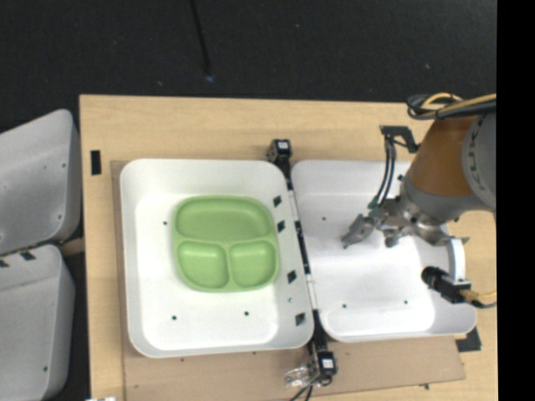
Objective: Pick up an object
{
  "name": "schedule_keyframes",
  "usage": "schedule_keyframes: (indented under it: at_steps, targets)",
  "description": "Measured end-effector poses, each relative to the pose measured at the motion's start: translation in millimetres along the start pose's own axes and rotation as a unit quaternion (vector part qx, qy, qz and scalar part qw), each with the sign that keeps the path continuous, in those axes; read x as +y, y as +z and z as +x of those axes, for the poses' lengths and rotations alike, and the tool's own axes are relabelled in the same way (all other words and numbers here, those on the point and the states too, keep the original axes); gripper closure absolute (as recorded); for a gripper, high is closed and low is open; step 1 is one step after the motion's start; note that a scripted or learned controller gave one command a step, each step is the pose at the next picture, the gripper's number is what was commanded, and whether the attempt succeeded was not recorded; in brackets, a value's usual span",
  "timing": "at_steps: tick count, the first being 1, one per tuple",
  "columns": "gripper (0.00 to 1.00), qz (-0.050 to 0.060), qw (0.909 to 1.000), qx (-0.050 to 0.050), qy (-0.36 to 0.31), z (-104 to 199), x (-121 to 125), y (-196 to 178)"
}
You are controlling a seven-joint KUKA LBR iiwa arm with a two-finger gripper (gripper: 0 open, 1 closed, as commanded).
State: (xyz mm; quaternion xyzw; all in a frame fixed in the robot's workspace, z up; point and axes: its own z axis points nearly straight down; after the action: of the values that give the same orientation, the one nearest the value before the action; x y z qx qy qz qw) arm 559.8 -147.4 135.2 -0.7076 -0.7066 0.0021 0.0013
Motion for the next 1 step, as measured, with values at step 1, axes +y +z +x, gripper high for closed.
schedule_keyframes:
  at_steps: [1]
  targets:
    - [0.00,-0.001,1.0000,0.000,0.001,-1.4,-0.4,36.3]
